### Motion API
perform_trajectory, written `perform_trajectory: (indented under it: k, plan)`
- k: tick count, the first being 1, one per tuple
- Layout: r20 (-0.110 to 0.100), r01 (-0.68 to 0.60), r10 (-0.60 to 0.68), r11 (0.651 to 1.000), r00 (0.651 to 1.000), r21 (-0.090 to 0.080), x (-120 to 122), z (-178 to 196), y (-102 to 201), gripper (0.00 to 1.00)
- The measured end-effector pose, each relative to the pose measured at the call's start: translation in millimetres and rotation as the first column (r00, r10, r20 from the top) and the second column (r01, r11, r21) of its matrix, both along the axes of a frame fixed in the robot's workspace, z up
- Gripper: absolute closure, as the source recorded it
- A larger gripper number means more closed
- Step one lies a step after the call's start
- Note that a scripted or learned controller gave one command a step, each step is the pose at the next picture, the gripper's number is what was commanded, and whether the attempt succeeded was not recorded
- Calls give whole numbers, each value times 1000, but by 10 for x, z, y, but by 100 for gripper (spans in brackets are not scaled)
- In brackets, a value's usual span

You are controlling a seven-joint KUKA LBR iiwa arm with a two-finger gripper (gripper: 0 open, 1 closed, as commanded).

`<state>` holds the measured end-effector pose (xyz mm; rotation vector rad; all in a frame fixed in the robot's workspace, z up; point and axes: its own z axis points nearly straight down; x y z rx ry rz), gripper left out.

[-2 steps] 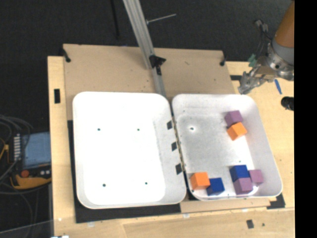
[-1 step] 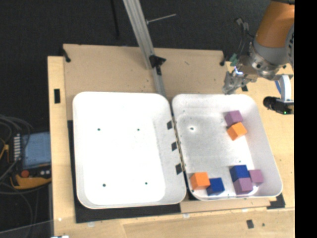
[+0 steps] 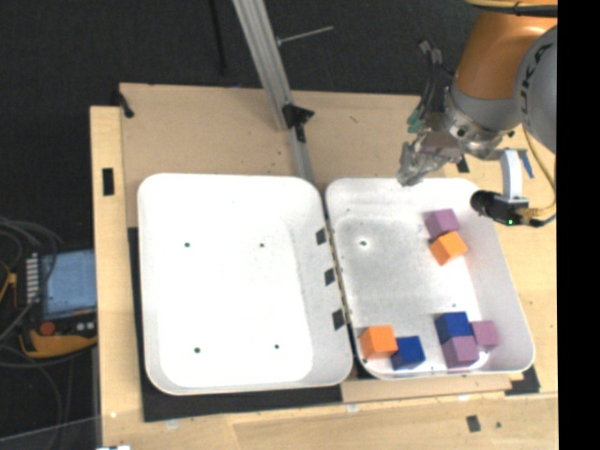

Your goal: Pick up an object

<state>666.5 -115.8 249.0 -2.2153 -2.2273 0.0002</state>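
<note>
Gripper (image 3: 415, 169) over far rim of right bin (image 3: 497, 251), near its back edge — nothing seen between the fingers; open or shut cannot be told from this angle. Orange band of arm (image 3: 497, 50) above it, upper right.

Right bin, blocks in two groups. Upper group: purple block (image 3: 441, 222) with orange block (image 3: 449, 247) just beside it, nearer the camera, seemingly touching at a corner. Both close to the gripper but apart from it.

Lower group along near rim: orange block (image 3: 379, 340) touching blue block (image 3: 408, 352); further right, blue block (image 3: 453, 326), purple block (image 3: 460, 350) in front of it, lighter purple block (image 3: 486, 334) just beside — the three packed together.

Left bin (image 3: 230, 279) white, a few small dark dots on its floor. Metal rail (image 3: 267, 59) slanting down to the gap between bins. Handheld pendant (image 3: 58, 298) with cables off bench at far left.
</note>
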Motion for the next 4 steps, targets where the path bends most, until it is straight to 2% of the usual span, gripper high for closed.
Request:
perform_trajectory:
  k: [1,3,4]
  plan:
    - [-1,0,0,1000,1000,1,-196,-46,469,100]
    - [2,-3,3,1000,1000,2,-355,116,1551,100]
    - [-1,-3,3,1000,1000,2,-520,88,2144,100]
